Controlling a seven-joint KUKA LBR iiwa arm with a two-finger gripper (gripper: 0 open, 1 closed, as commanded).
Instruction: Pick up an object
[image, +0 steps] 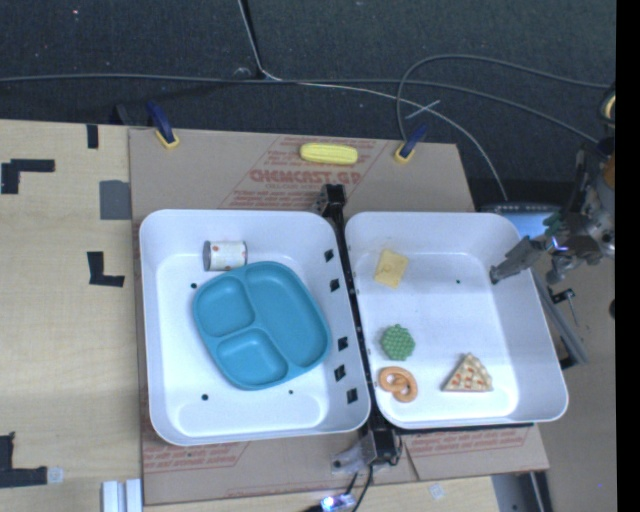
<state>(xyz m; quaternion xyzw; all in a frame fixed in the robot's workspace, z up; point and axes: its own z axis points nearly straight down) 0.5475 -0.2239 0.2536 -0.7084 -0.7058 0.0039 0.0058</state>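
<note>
Two white bins on a bench, with the gripper (512, 262) at the right bin's far right rim.

The right bin (520, 400) contains a yellow cheese-like block (391, 268) toward the far left, a green knobbly item (398, 342) and a pretzel (397, 383) near its left wall, and a pizza slice (467, 375) at the near right. The left bin (170, 400) holds a blue divided plate (262, 322) and a small can (225, 254) lying beyond it. A yellow corn-like object (328, 154) rests on cardboard beyond both bins. Whether the claw is open or closed cannot be told; no object is seen in it.
</note>
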